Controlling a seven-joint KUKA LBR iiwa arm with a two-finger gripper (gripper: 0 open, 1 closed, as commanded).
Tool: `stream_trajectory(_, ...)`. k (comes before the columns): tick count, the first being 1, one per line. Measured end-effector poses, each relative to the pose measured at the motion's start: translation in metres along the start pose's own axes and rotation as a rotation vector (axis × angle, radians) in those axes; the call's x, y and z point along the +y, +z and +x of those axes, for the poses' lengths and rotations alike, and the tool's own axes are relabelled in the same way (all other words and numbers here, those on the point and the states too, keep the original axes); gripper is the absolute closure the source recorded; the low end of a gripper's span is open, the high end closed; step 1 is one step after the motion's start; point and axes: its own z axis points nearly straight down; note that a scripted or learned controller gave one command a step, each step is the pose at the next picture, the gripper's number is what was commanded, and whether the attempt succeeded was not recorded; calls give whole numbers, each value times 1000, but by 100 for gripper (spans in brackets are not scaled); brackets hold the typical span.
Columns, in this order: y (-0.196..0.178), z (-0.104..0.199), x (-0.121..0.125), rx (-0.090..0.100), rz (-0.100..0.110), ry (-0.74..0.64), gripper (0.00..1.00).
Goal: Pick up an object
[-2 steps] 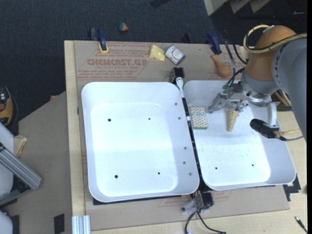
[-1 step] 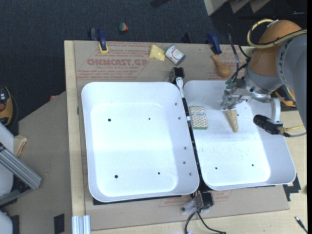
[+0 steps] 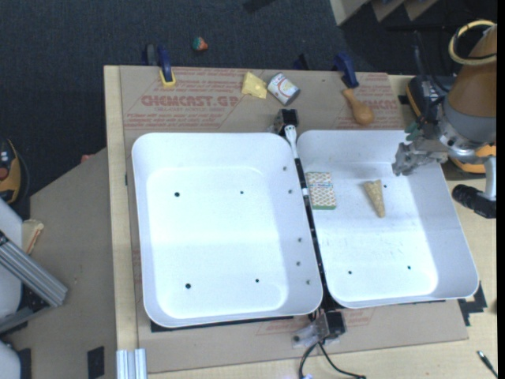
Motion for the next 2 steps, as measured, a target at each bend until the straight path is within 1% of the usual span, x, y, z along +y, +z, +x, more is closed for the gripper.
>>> stream_trajectory(1, 3, 2, 1, 2, 3, -4, 0)
stream_trajectory(2, 71, 62, 13, 5, 7, -7, 0)
